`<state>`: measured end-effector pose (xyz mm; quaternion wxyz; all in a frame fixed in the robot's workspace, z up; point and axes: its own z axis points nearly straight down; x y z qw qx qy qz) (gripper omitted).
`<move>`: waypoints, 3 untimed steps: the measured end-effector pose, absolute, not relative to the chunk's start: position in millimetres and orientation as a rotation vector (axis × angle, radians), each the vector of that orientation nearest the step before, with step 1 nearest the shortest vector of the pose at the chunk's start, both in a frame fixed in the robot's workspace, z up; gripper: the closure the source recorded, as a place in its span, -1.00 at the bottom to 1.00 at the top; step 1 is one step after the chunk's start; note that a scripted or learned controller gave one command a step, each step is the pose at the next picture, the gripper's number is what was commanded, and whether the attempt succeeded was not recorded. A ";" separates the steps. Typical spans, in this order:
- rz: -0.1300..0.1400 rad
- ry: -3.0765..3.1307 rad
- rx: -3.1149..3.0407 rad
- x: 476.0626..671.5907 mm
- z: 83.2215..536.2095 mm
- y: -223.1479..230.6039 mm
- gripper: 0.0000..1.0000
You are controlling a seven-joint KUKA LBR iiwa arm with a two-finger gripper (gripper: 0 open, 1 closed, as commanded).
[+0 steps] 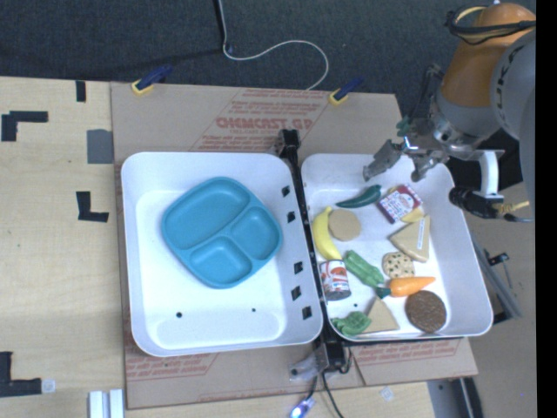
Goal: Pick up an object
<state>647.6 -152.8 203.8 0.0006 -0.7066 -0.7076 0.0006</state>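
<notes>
Nearest the camera, along the front of the right bin (477,319), lie a green leafy piece (352,324), a tan wedge (380,315) and a round brown patty (426,311). Just behind them sit a small red-and-white can (336,279), an orange carrot (409,286), a speckled cookie (398,264) and a green pickle-like piece (364,268). Farther back are a yellow banana (325,234) touching a round tan biscuit (345,225), a pale cheese wedge (413,238), a red packet (399,204) and a dark green pepper (359,198). The left bin (144,181) holds 1 blue 3-compartment plate (221,231). At the far edge of the right bin the gripper (400,164) hangs above the pepper and packet, its 2 fingers spread apart with nothing between them.
</notes>
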 end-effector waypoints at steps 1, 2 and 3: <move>0.007 -2.219 -2.213 586.3 176.2 -106.3 -1.00; 0.005 -2.219 -2.213 512.3 184.0 -56.3 -1.00; -0.009 -2.232 -2.214 483.3 279.0 -4.3 -1.00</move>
